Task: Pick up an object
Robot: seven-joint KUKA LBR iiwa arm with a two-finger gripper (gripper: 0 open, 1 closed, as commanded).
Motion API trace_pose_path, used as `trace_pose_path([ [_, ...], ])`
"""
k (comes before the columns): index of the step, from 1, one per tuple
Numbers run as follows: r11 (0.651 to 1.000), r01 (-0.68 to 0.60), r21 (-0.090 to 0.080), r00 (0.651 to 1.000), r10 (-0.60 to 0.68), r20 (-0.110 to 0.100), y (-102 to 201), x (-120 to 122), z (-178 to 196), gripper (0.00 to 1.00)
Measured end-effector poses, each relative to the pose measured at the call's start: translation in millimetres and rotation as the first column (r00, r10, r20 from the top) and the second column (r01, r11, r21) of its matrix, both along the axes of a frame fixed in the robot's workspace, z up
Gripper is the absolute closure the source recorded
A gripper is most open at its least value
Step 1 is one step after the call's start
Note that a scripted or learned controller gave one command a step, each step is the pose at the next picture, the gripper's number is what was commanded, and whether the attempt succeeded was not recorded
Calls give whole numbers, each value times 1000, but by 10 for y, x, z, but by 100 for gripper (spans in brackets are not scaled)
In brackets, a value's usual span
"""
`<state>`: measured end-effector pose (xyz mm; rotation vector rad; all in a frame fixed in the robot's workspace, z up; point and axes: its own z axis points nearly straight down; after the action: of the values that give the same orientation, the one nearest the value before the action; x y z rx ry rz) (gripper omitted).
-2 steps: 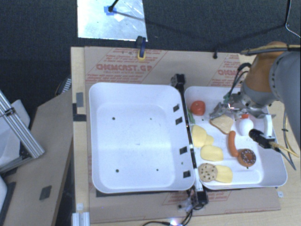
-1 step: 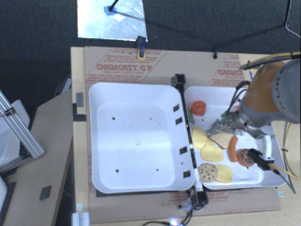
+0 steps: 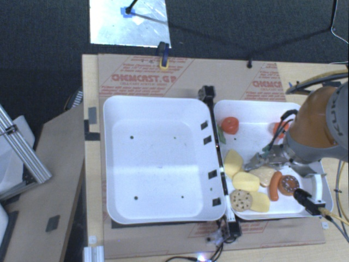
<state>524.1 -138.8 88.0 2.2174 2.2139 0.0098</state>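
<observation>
**Gripper low in right bin, reaching for food**

Gripper [image 3: 255, 160] sits inside the right bin [image 3: 251, 109], just above the yellow pieces [image 3: 241, 174], tomato [image 3: 230, 125] farther up. Jaw state: cannot tell. Nothing visibly held. Looks like the approach step; next move likely needs a descent and close on one piece.

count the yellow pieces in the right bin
3 in plain sight: one near the divider beside the gripper, one just below it, one by the cookie at the bin's near edge. The arm may hide more.
</observation>
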Motion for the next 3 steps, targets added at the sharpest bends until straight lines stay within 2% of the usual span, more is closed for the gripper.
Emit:
trace_pose_path([
  [1, 1000, -10, 1, 1000, 10, -3, 293, 548, -27, 0],
  [2, 1000, -3, 2, 1000, 3, -11, 560, 62, -35, 0],
  [3, 1000, -8, 0, 1000, 8, -1, 549, 871, -24, 0],
])
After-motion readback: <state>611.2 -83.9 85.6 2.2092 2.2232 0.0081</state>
